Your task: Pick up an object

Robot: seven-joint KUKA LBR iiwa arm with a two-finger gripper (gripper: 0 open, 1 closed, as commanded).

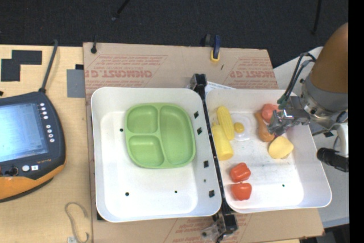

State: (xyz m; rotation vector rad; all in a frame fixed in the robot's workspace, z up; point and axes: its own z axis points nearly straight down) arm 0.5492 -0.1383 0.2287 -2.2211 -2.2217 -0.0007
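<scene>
The right bin (296, 193) holds several toy foods. Two long yellow pieces (223, 132) lie near its left wall, with a small yellow bit (239, 128) beside them. Two red pieces (240, 180) sit toward the front. A pale yellow lump (280, 148) lies at the right, just below an orange and pink piece (265, 122). My gripper (278, 122) hangs low over the orange and pink piece, right against it. The arm comes in from the right edge. The fingertips are too small and dark to read.
The left bin (108, 179) holds a green divided plate (159, 135). A black divider (207, 145) runs between the bins. A handheld control pendant (25, 136) lies on the bench at far left. A yellow clamp (215, 51) stands behind the bins.
</scene>
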